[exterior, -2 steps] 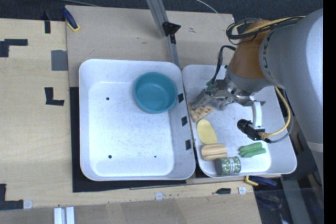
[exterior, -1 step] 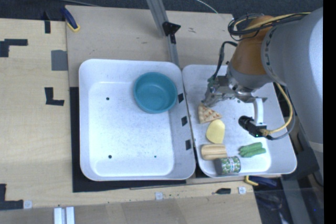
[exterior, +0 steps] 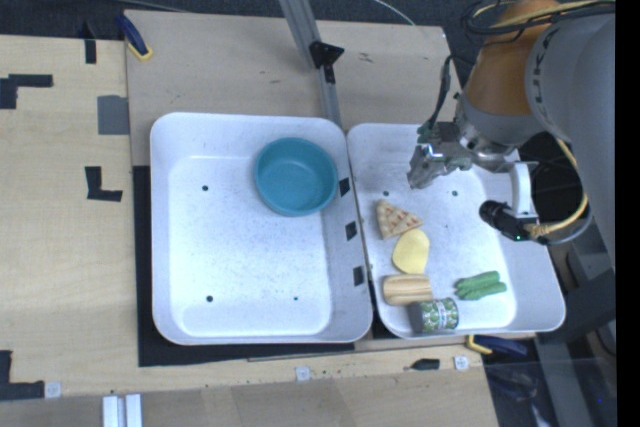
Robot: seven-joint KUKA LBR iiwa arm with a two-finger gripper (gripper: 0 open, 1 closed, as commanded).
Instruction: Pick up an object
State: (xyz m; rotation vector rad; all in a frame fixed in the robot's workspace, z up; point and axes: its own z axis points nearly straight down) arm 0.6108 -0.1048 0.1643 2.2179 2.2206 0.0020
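Observation:
My gripper [exterior: 424, 171] hangs over the upper middle of the right bin [exterior: 530, 310], its fingertips pointing down-left. Just below it lies a tan waffle-patterned wedge [exterior: 397, 217], a short gap away. Under that sits a yellow rounded piece [exterior: 411, 252], then a tan cylinder [exterior: 406, 289] and a dark speckled can [exterior: 435, 316] on its side. A green pod-like piece [exterior: 479, 286] lies at the lower right. Nothing shows between the fingers.
The left bin [exterior: 200, 255] holds a blue bowl [exterior: 295, 175] near its upper right corner. A grey pole [exterior: 300, 10] slants down to the bins' shared top edge. The grey arm with its orange band [exterior: 510, 65] fills the upper right.

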